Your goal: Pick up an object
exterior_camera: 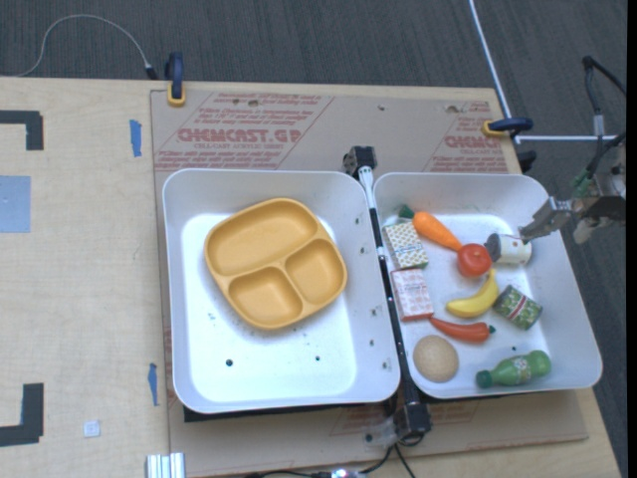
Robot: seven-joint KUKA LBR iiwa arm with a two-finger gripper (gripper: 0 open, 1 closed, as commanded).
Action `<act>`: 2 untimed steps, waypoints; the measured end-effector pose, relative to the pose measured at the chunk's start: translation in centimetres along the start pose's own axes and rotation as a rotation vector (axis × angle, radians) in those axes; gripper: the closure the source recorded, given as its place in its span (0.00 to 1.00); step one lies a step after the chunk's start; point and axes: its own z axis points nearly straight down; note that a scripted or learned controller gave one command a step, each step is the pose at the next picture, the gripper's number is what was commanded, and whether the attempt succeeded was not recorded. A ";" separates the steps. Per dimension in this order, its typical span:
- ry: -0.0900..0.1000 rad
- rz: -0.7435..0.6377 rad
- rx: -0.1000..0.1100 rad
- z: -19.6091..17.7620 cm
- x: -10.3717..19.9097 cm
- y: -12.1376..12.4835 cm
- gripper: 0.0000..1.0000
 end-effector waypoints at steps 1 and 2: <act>-0.001 0.001 -0.001 16.3 -1.2 -5.4 0.00; -0.002 0.002 -0.004 15.3 -1.2 -5.3 1.00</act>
